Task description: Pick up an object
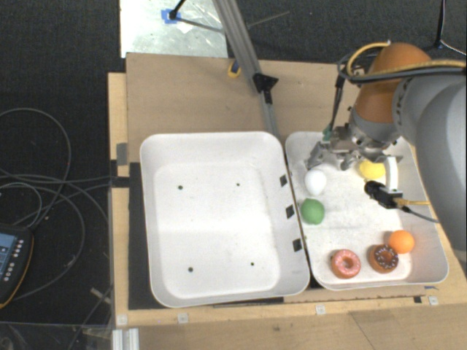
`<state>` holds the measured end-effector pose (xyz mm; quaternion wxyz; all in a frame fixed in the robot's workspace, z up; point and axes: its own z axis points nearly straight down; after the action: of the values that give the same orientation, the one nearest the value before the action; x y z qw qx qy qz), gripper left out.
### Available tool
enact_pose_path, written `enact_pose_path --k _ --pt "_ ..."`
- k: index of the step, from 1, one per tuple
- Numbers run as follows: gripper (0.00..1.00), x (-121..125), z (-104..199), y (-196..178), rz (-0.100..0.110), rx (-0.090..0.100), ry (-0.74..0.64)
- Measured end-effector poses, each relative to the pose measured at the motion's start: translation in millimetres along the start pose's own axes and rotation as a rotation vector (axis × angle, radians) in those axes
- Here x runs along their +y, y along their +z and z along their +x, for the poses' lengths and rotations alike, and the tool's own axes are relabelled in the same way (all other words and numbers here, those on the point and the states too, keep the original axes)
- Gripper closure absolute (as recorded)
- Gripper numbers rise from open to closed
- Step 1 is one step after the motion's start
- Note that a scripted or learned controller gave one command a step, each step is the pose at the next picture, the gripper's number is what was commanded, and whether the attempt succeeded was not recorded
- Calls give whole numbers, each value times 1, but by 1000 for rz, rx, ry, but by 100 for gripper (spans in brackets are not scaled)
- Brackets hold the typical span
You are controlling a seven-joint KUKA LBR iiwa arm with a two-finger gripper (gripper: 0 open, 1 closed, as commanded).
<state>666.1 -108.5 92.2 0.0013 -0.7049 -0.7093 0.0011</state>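
My gripper (329,162) hovers over the far part of the right bin (430,272), its fingers spread open with nothing between them. A white ball (315,181) lies just below and left of the fingertips, apart from them. A green ball (312,211) rests right in front of the white one. A yellow object (372,170) sits to the gripper's right, partly hidden by the wrist. Along the bin's near side lie a pink-frosted donut (345,263), a chocolate donut (384,258) and an orange ball (400,241).
The left bin (211,217) stands beside the right one, joined by black clips along the shared edge. A grey pole (244,46) slants down to the bench behind the bins. Cables lie on the dark floor at left.
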Motion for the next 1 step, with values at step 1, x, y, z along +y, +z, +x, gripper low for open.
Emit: enact_pose_path --k 1 --pt "100 3 0 -15 -9 -1 -2"
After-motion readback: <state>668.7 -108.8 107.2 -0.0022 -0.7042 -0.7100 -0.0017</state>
